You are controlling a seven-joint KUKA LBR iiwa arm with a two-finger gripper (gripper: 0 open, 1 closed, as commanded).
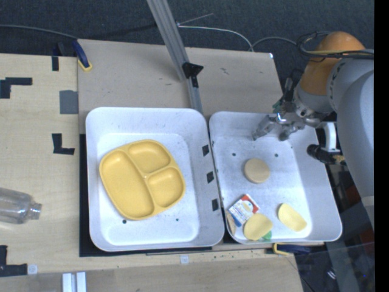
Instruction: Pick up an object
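Observation:
My gripper (pixel 272 132) hovers over the far part of the right bin (pixel 316 181), its two fingers spread apart with nothing between them. Nearer the camera in that bin lie a tan round disc (pixel 257 170), a small red and white packet (pixel 242 210) and two yellow pieces (pixel 258 226) (pixel 292 217). The disc sits a short way below the gripper and apart from it. A yellow divided tray (pixel 141 178) lies in the left bin (pixel 97 132).
A slanted metal pole (pixel 172 38) rises behind the gap between the bins. A clear plastic bottle (pixel 17 206) lies on the bench at the far left. The arm's grey body (pixel 355 132) stands along the right bin's right side.

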